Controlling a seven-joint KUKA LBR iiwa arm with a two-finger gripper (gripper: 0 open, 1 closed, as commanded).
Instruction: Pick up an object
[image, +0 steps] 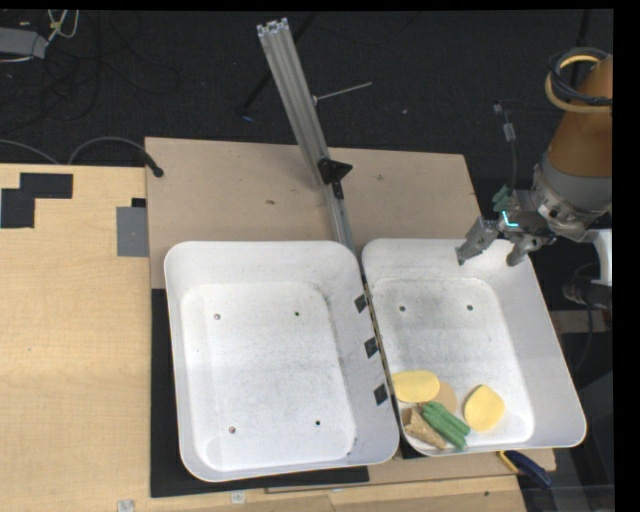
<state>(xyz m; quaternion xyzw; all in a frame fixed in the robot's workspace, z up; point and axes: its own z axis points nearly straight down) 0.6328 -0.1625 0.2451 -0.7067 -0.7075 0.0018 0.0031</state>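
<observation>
The gripper (492, 244) is seen at the upper right, poised over the far rim of the right bin (530, 300), with its two dark fingers (472, 249) spread wide apart and nothing held between them. Above it, the grey wrist and the orange band of the arm (578, 150) are seen reaching in from the right.

The objects are gathered well apart from the gripper, at the near end of the same bin, below it and slightly to its left. A round yellow piece (415, 386) is seen lying closest to the divide between the bins. A second yellow piece (484, 408) is placed to the right of it, almost directly beneath the gripper in the view. Between the two, a green oblong item (446, 425) is laid slantwise, and a tan item (427, 431) is touching it on its left side.

The left bin (200, 330) is located to the left of the gripper, beyond the divide. A slanted metal rail (300, 110) is seen up and to the left of the gripper, behind both bins
</observation>
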